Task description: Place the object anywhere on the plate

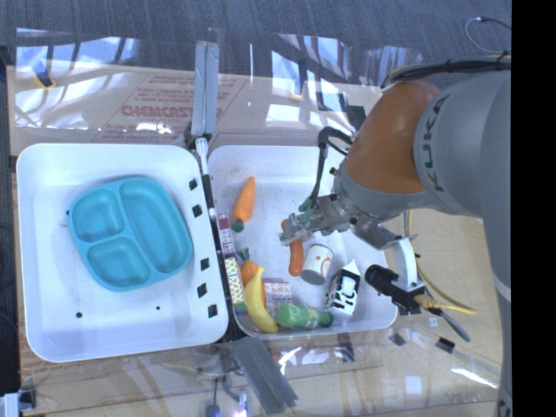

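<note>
Dark grey ribbed floor (174,7) beyond glossy bench (104,102) with window-light reflections.

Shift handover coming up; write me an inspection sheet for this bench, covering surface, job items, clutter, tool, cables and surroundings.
Surface: two shallow white bins side by side on a bench.
Job's things: blue three-compartment plastic plate in the left bin, nothing on it.
Clutter: right bin holds an orange toy carrot, yellow banana, green toy vegetable, white cup, black-and-white carton.
Grippers: tool low over the right bin, an orange piece just below it; grip unclear.
Cables: black cable along the arm; yellow wires at right.
Surroundings: printed cardboard, grey carpet.
</note>
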Robot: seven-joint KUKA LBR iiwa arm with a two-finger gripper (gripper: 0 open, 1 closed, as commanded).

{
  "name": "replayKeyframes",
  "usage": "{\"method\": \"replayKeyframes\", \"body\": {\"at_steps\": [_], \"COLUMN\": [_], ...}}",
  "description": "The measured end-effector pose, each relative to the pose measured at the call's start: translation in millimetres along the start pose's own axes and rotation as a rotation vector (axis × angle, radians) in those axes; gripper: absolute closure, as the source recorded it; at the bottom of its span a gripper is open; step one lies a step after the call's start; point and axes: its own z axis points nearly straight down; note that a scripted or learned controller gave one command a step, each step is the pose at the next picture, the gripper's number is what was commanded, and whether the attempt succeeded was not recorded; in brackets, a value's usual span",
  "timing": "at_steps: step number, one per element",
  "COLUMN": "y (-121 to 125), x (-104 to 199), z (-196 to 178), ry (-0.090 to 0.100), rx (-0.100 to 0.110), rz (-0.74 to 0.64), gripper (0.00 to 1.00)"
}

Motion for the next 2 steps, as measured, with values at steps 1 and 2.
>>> {"method": "replayKeyframes", "body": {"at_steps": [1, 2], "y": [48, 62], "x": [57, 125], "z": [11, 23], "ry": [-0.001, 0.002], "rx": [-0.001, 0.003], "rz": [-0.373, -0.667], "gripper": [1.00, 1.00]}}
